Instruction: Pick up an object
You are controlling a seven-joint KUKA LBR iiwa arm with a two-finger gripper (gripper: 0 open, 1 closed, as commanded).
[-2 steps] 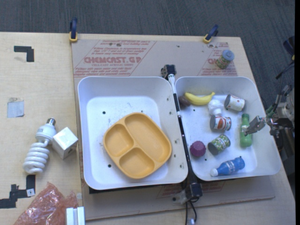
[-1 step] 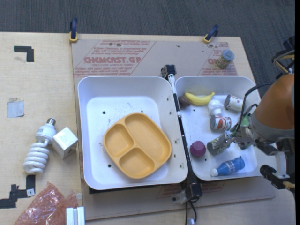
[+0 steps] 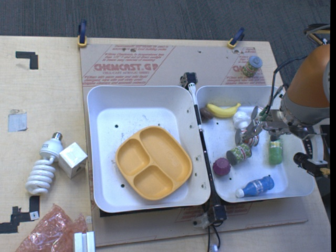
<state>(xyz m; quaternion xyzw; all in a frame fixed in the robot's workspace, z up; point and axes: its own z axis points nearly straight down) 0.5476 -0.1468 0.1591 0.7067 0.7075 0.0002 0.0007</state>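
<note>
White right bin [image 3: 294,190], yellow banana [image 3: 223,109]

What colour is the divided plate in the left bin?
Yellow-orange divided plastic plate; camera view shows it best.

A robotics lab: clamped board [image 3: 131,62] bearing two white bins [image 3: 94,140], taped markers.

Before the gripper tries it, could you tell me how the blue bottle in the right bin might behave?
The blue bottle lies on its side, so a nudge would probably roll it. Its surface looks smooth, perhaps slippery. It seems plastic, likely light.
</note>
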